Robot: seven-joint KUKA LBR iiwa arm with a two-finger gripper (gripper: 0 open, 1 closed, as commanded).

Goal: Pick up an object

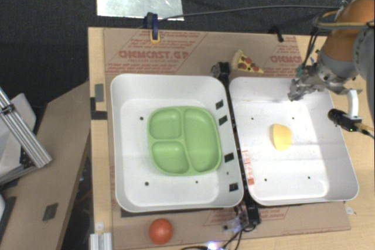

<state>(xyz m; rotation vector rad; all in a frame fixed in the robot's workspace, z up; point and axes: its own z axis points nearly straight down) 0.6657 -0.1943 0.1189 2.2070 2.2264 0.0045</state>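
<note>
A yellow wedge-shaped object lies near the middle of the right white bin. A green divided plate rests in the left white bin. My gripper hangs over the far edge of the right bin, up and to the right of the yellow object and well apart from it. Nothing shows between its fingertips.
A toy pizza slice lies on the bench behind the bins. A red-orange ball sits on the bench in front of the left bin. Black clips line the gap between the bins. A cable runs across the back.
</note>
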